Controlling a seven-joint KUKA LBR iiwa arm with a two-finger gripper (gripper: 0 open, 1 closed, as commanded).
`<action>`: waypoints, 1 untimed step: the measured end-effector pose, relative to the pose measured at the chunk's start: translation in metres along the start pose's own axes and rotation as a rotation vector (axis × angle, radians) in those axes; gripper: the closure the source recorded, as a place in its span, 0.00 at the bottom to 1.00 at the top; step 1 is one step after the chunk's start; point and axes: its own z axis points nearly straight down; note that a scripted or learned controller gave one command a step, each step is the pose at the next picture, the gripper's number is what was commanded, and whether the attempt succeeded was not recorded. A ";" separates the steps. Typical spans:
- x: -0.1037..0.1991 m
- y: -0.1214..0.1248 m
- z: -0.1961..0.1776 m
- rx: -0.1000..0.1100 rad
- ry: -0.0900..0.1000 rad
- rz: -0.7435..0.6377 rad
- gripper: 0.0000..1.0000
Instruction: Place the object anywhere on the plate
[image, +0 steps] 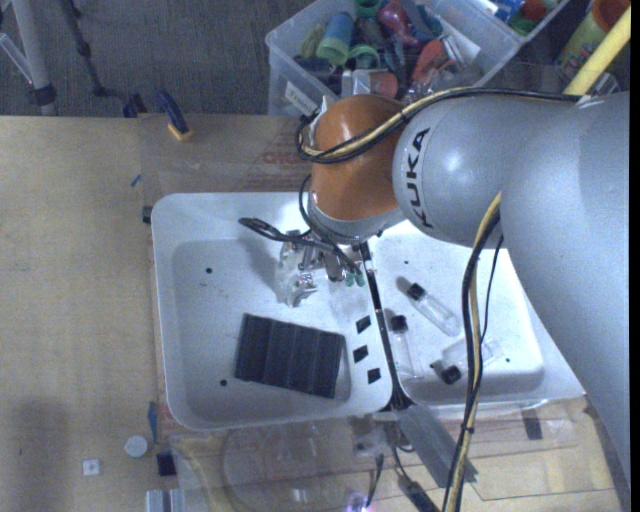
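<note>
The object (440, 312), a clear tube with a dark cap, lies in the right bin (520, 375), to the right of the gripper (312, 268) and slightly nearer the camera, well apart from it. The plate (289, 356), a dark ribbed rectangle, lies flat in the left bin (178, 300), just below the gripper and clear of it. The gripper hangs over the left bin near the shared wall; its opening cannot be determined, and nothing visible sits between its tips. A second clear tube (465, 365) lies lower in the right bin.
</note>
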 end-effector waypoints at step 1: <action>-0.032 0.035 -0.025 0.007 0.005 -0.512 1.00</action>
